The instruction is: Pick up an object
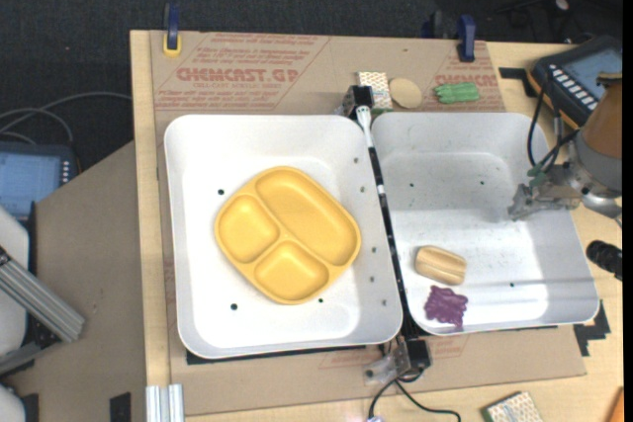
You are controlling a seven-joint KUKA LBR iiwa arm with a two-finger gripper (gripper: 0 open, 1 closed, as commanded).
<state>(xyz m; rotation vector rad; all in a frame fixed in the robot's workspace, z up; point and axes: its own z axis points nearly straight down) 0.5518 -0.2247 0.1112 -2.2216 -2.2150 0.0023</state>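
Observation:
A tan bread-roll-shaped object (439,263) lies in the right bin (465,153), toward its front left. Just in front of it sits a purple grape-like bunch (445,305). A yellow three-compartment plate (287,233) rests in the middle of the left bin (198,173). My gripper (523,203) hangs low at the right side of the right bin, well to the right of the tan object and touching neither object.
On the bench behind the bins lie a round beige object (405,92) and a green object (457,94). Blue clamps (465,37) hold the cardboard at the back edge. The arm's grey body (601,148) and cables overhang the right bin's right rim.

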